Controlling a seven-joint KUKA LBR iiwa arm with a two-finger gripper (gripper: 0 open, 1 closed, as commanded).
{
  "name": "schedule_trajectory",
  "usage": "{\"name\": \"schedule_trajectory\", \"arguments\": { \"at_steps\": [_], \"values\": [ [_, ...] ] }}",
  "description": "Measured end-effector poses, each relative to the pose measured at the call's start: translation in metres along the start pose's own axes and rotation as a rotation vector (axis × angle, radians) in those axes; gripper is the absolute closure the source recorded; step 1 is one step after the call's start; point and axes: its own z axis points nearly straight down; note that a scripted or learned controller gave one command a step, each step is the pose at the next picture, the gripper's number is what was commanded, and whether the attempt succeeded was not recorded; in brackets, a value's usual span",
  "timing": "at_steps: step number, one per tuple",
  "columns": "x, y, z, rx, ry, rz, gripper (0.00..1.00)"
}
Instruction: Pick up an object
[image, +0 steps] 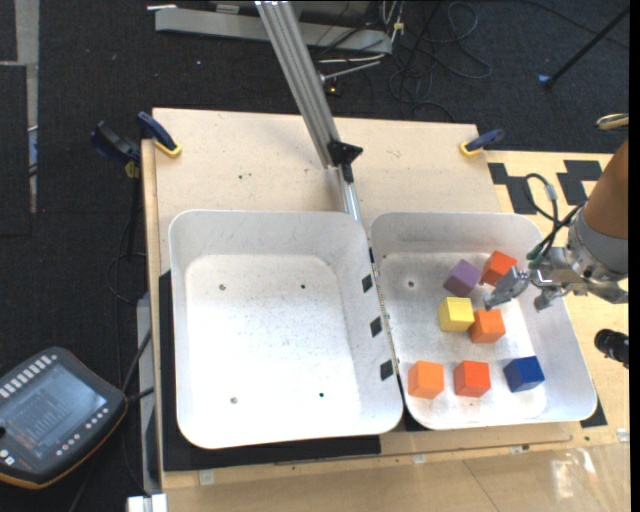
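Gripper (503, 292) over right bin (572, 340), fingers (497, 297) too small and dark to tell apart or together. Orange cube (488, 325) directly below tips, flat on bin floor, slightly rotated, no long axis; contact unclear. Yellow cube (456, 314) touching its left side; purple cube (462, 277) just above

We are looking at a robotics lab, not a home or shop. A plywood bench (300, 170) is held by clamps (160, 135), with two white bins (270, 230) on it and a metal pole (305, 85) rising behind. A teach pendant (50, 415) lies on the dark carpet (70, 250), cables (450, 50) trail across the floor, and black-and-white markers (545, 185) sit at the bench's right.
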Motion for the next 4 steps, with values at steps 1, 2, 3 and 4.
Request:
{"name": "schedule_trajectory", "arguments": {
  "at_steps": [1, 2, 3, 4],
  "values": [
    [0.001, 0.002, 0.043, 0.0, 0.0, 0.0, 0.0],
    [0.001, 0.003, 0.03, -0.006, -0.002, 0.0, 1.0],
    [0.009, 0.008, -0.016, -0.011, -0.003, -0.004, 1.0],
    [0.009, 0.008, -0.023, -0.007, -0.002, -0.004, 1.0]
  ]
}}
